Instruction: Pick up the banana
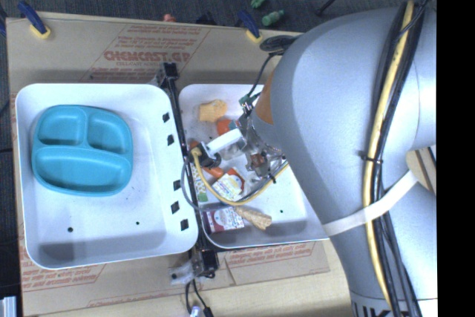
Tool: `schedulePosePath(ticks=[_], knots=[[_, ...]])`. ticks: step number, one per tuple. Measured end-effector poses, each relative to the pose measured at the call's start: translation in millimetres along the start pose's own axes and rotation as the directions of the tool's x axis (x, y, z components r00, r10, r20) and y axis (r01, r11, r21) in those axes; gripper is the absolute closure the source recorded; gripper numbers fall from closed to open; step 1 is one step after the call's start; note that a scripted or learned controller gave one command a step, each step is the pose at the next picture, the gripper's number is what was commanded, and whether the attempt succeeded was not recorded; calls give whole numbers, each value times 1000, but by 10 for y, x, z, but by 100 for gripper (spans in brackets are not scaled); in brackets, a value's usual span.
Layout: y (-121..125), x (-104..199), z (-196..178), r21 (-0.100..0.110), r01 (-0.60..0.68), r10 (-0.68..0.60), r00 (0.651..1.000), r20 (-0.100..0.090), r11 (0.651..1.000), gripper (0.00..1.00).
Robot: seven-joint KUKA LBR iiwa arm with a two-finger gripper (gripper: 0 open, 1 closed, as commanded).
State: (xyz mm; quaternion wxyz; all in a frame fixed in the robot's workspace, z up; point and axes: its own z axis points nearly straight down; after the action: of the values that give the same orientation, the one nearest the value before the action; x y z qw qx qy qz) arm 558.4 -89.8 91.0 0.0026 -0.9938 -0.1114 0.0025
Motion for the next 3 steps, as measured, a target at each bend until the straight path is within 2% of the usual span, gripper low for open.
schedulePosePath(ticks=[1, 2, 3], knots=[[145, -328, -1523, -3, 101, -101, 995, -2, 995, 0], [-774, -104, -990, 0, 19, -19, 1000, 1, 1000, 0], [-1511, 263, -994, -3, 8, -8, 1000, 0, 1000, 0]])
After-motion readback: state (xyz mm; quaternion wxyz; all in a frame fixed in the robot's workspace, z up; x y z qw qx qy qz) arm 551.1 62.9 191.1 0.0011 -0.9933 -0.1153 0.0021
